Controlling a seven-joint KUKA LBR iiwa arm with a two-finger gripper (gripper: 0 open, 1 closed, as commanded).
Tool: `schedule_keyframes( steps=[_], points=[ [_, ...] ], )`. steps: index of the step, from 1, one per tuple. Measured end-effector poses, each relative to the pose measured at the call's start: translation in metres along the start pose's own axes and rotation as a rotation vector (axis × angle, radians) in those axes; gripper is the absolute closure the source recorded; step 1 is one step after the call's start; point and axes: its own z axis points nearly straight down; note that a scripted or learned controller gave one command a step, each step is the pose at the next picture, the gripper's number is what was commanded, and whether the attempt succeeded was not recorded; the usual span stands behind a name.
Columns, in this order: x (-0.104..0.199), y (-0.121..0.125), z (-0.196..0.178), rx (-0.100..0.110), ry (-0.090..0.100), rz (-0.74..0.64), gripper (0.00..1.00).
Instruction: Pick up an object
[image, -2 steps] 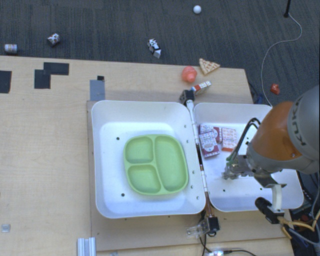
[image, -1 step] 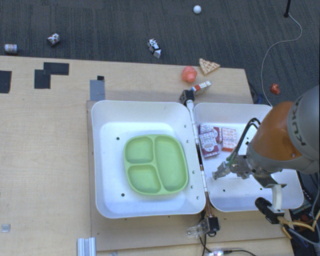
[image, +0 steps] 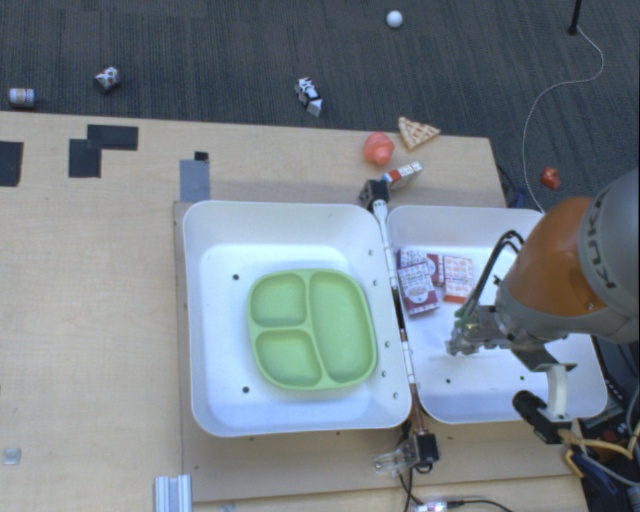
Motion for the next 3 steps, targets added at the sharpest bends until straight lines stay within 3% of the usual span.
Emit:
schedule_keyframes(
  steps=[1, 2, 3],
  points=[
    [0.0, 0.0, 0.0, 0.0, 0.0, -0.001, 0.0],
    [0.0, -0.004, 0.022, 0.01, -0.001, 0.003, 0.0],
    [0.0, -0.002, 0.011, 0.004, -0.001, 0.001, 1.0]
  ],
)
